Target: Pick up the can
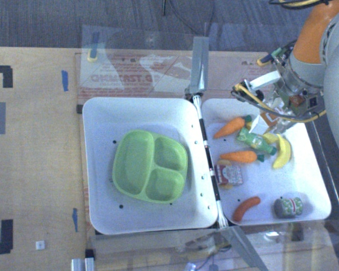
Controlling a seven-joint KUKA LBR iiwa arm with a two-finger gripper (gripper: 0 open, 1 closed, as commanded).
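Observation:
The can [288, 206], grey with a green and red label, lies on its side near the front right corner of the right bin [319, 174]. My gripper [274, 119] hangs over the far part of that bin, above the banana [282, 150] and the green bottle [256, 141], well behind the can and not touching it. The wrist and its cables hide much of the gripper.
In the right bin lie two carrots [230, 126] [238, 157], a red and white packet [230, 174] and a reddish sausage [246, 207] just left of the can. A green divided plate [151, 165] sits in the left bin [101, 123].

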